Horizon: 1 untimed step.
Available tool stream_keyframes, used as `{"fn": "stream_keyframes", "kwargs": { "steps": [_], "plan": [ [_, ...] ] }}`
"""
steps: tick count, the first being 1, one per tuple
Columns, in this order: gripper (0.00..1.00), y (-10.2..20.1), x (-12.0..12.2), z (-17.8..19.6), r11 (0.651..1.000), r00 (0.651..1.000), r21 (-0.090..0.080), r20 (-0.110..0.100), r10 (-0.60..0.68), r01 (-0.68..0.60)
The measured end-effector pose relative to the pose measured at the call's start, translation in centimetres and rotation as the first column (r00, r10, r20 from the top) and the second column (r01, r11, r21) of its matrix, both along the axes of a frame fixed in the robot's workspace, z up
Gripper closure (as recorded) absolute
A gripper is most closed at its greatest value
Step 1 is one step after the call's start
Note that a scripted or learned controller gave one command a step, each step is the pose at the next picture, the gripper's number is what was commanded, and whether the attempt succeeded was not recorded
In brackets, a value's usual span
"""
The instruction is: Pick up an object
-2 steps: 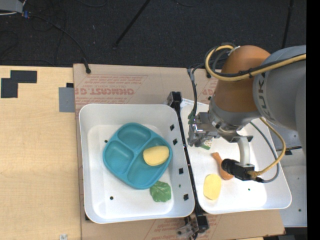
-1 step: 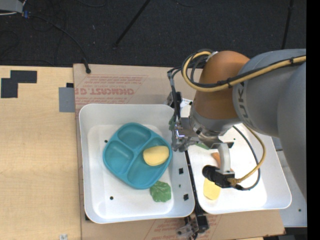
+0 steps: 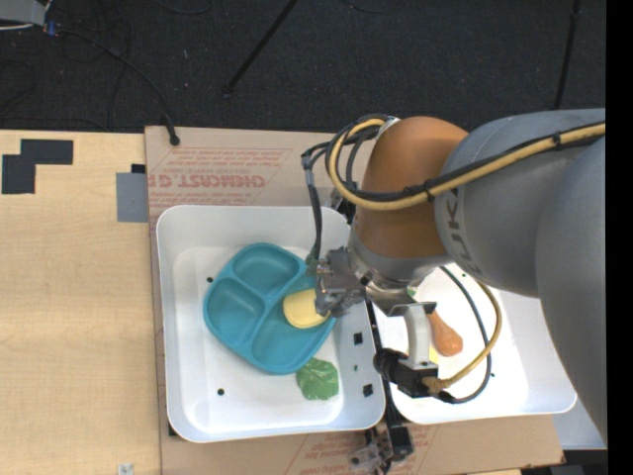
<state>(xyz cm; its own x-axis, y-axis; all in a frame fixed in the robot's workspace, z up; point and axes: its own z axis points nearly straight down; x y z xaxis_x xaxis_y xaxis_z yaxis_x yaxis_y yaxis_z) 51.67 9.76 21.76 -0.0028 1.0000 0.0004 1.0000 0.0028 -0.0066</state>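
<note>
In the left white bin [image 3: 186,384] lies a teal divided plate [image 3: 247,300]. A pale yellow rounded object [image 3: 299,312] rests on the plate's right part. My gripper [image 3: 326,295] hangs right over the yellow object's right edge, close to it or touching it, and the wrist hides how it stands. A green crumpled object [image 3: 318,378] lies on the bin floor just below the plate. An orange, carrot-like object [image 3: 447,336] lies in the right bin [image 3: 519,389], partly behind the arm.
The grey arm with its orange band [image 3: 410,181] covers most of the right bin and the divider between the bins. A cardboard sheet [image 3: 227,171] lies under both bins, on the wooden bench [image 3: 69,305].
</note>
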Motion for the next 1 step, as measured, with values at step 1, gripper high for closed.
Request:
{"fn": "stream_keyframes", "kwargs": {
  "steps": [1],
  "plan": [
    [0.00, -0.06, 0.06, -0.03, 1.000, 1.000, -0.001, 0.001, -0.002, 0.002]
  ]
}}
